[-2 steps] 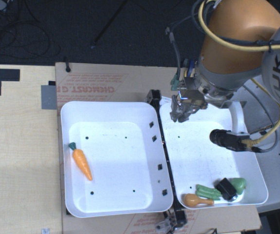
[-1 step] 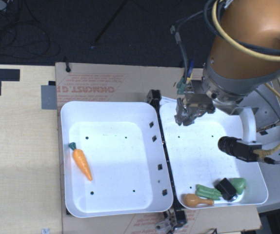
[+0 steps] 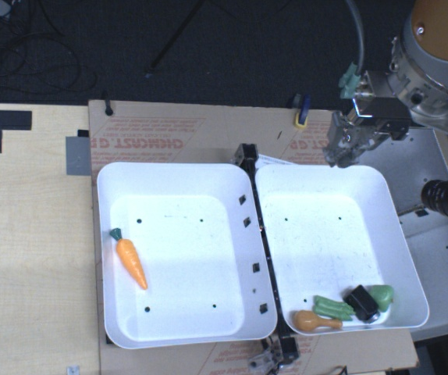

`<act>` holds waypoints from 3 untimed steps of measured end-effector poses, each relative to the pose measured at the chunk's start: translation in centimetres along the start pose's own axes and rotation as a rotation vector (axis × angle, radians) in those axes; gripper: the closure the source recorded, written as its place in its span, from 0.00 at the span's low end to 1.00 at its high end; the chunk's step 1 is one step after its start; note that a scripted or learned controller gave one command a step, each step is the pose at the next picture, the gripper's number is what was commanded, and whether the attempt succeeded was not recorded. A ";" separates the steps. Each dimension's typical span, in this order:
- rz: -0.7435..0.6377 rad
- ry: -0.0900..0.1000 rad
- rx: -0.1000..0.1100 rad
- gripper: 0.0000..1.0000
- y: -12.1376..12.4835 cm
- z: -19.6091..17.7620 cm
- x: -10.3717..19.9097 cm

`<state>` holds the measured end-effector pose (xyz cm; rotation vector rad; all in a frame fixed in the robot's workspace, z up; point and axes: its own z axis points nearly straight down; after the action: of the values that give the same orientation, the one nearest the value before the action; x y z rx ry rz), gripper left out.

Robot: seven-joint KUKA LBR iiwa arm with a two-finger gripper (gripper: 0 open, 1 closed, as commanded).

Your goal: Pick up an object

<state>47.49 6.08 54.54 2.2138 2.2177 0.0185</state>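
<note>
An orange toy carrot (image 3: 130,262) with a green top lies near the left wall of the left bin (image 3: 173,180). In the front right corner of the right bin (image 3: 325,180) sit a tan pear-shaped toy (image 3: 315,321), a green pea pod (image 3: 335,308), a black block (image 3: 362,302) and a green rounded piece (image 3: 382,294), all close together. My gripper (image 3: 341,156) hangs above the far rim of the right bin, well away from all of them. Nothing is seen between its fingers.
Both bins rest on a cardboard sheet (image 3: 200,133). A black divider clamp (image 3: 247,156) joins the bins at the middle. A yellow and blue clip (image 3: 302,112) stands on the cardboard behind the right bin. A pale wooden benchtop (image 3: 29,241) extends left.
</note>
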 end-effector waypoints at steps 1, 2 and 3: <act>0.002 -0.007 0.035 1.00 -0.3 17.4 0.4; -0.007 -0.002 0.017 1.00 -0.2 16.3 8.3; 0.001 -0.006 0.024 1.00 -0.3 21.9 8.7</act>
<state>47.47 14.82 32.62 2.2245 2.2255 -0.0150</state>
